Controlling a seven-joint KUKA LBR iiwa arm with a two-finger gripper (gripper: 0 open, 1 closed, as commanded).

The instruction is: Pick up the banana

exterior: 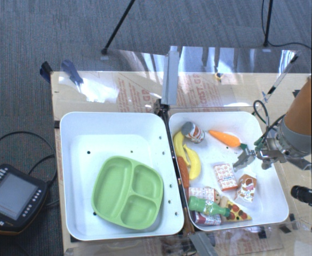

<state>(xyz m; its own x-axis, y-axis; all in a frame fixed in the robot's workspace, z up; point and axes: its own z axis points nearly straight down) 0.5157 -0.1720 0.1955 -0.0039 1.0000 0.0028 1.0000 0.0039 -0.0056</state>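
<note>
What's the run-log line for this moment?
gripper: right bin, above toys | banana: left side, untouched | tray: left bin

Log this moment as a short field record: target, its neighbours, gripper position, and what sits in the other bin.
target: banana, lying along the left wall of the right bin
neighbours: hot dog beside it below, can at its upper end
other items: carrot, green bottle, pizza slice, two small cartons
gripper: over the right bin, right of the banana and apart from it, holding nothing
left bin: holds a green divided plate
</note>
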